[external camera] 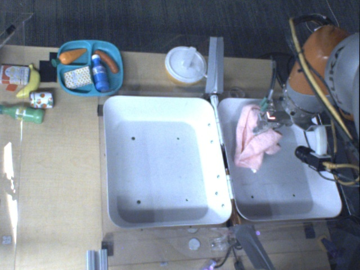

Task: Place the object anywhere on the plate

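Gripper (269, 118) right of centre, over right bin (292, 198), apparently pinching pink cloth (253, 139); jaw state unclear. Left bin (163, 162) centre. Blue divided plate (115, 72) upper left.

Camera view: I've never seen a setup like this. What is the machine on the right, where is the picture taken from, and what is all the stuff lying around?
One fixed camera looks down at a slant on a bench. The grey and orange machine is a robot arm reaching in from the right. Its claw sits over the right bin, at the top of a crumpled pink cloth; whether it grips the cloth is too unclear to say. The left bin lies beside it. Beyond the bins stands a round white lidded container. At far left, a blue divided tray holds toy food, next to a banana, a small can and a green bottle.
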